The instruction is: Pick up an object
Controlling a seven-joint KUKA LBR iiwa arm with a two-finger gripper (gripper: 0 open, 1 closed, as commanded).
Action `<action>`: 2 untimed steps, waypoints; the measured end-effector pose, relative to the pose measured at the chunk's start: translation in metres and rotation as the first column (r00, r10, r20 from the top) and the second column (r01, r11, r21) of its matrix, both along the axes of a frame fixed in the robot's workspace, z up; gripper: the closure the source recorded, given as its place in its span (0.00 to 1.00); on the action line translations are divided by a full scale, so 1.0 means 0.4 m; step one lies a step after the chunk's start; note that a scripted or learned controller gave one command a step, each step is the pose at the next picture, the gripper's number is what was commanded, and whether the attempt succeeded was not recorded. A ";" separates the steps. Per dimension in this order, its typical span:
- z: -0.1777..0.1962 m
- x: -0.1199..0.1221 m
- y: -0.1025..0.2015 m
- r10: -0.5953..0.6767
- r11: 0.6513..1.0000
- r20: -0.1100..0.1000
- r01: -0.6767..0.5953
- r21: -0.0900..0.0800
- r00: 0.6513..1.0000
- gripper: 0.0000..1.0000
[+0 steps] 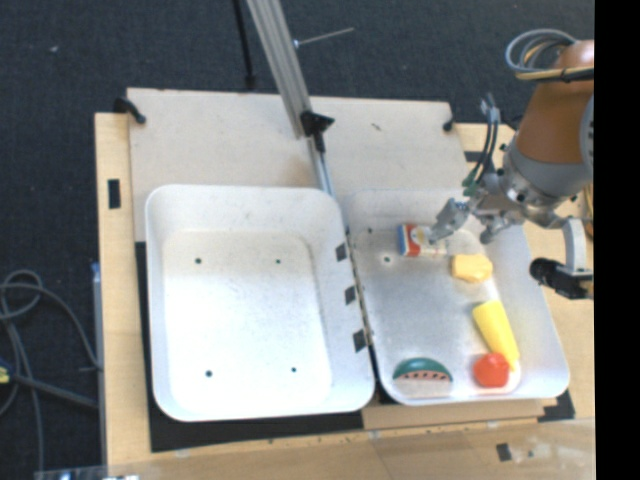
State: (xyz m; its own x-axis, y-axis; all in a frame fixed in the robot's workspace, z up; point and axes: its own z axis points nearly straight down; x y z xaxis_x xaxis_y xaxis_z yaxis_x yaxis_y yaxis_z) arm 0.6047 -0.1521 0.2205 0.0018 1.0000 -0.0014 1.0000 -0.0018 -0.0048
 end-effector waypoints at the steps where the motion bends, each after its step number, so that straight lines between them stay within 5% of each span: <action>1: -0.122 -0.025 0.004 -0.001 1.000 0.001 0.001 0.000 1.000 0.00; 2: -0.277 -0.040 0.000 -0.001 1.000 0.000 0.001 0.000 1.000 0.00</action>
